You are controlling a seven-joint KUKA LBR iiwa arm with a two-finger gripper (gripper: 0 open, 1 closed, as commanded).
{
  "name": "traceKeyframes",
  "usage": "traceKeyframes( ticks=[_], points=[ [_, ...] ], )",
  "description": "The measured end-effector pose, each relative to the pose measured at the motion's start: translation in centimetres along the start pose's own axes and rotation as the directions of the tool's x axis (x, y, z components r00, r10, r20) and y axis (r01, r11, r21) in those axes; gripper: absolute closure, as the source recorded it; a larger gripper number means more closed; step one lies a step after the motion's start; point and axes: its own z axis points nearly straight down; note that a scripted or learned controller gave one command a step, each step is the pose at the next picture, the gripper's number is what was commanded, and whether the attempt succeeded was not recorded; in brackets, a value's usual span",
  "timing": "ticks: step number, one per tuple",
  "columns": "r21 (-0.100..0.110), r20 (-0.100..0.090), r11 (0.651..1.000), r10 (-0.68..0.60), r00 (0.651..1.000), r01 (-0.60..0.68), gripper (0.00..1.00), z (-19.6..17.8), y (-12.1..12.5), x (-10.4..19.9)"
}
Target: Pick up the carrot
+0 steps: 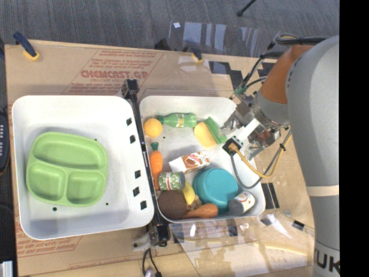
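While the grey arm's two-finger gripper (pixel 235 130) hangs over the right-hand rim of the right white bin (pixel 173 101), the orange carrot with a green leafy stub (pixel 156 160) lies across that bin, tight against its left wall. From the gripper, the carrot is to the left of the frame and a little lower. Its long axis runs almost straight up and down the picture, with the green stub toward the top and the point toward the bottom. Whether the jaws are apart or together cannot be told from this angle, and nothing shows between them.

The way across is crowded. A yellow lemon-shaped piece (pixel 203 134) and a green block (pixel 214 130) sit just beside the gripper, and a small white and red carton (pixel 190 161) lies between them and the carrot. A round yellow ball (pixel 153 127) sits just above the stub, and a green-labelled can (pixel 171 181) lies near the point.

A grasp probably wants the jaws closing across the carrot's width, left to right in the frame. The bin wall on its left side leaves little room there. An orange-brown tapered piece (pixel 202 210) near the bin's lower edge could be mistaken for the target.
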Motion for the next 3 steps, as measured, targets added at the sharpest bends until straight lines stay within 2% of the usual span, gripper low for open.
traceKeyframes(
  ticks=[1, 2, 3],
  points=[
    [-0.003, 0.002, 0.940, -0.340, 0.940, 0.340, 0.00, 5.0, 0.6, 0.9],
    [-0.003, 0.001, 0.999, -0.041, 0.999, 0.041, 0.00, 8.5, -5.6, 6.6],
    [-0.003, -0.011, 1.000, -0.008, 1.000, 0.008, 0.00, 8.2, -11.6, 3.9]
  ],
)
